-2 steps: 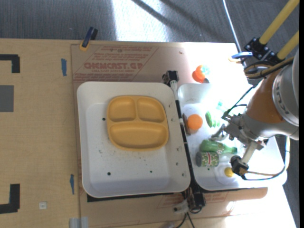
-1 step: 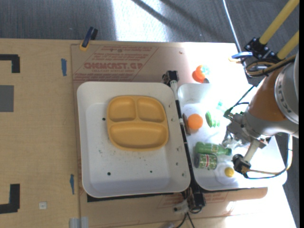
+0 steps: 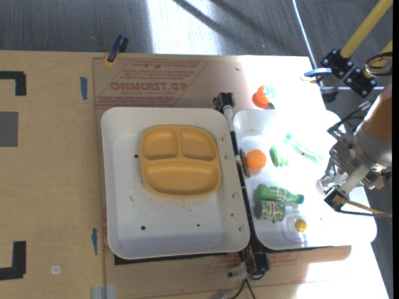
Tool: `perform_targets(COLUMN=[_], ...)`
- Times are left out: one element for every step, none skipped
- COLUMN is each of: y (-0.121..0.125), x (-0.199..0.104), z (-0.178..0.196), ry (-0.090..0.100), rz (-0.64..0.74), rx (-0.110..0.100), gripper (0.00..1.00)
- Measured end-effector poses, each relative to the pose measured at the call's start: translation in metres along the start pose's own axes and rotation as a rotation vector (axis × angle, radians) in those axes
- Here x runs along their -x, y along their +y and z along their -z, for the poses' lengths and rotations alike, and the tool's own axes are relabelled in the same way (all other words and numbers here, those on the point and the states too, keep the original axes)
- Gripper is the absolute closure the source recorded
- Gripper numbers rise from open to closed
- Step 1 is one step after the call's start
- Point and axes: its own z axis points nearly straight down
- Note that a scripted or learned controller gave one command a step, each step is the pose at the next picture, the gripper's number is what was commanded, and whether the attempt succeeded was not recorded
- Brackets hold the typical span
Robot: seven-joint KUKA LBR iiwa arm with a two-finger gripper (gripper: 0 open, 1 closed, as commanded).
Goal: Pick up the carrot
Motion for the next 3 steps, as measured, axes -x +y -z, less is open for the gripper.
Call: perform_targets(y=[0.013, 0.055, 0.058], x=[0.029, 0.065, 0.068], z=[0.034, 0.050, 0.037], ry=[0.000, -0.001, -0.002], rz=[-0.494, -0.484, -0.496], rx=[-0.001, -0.001, -0.005], gripper=[1.00, 1.00, 1.00])
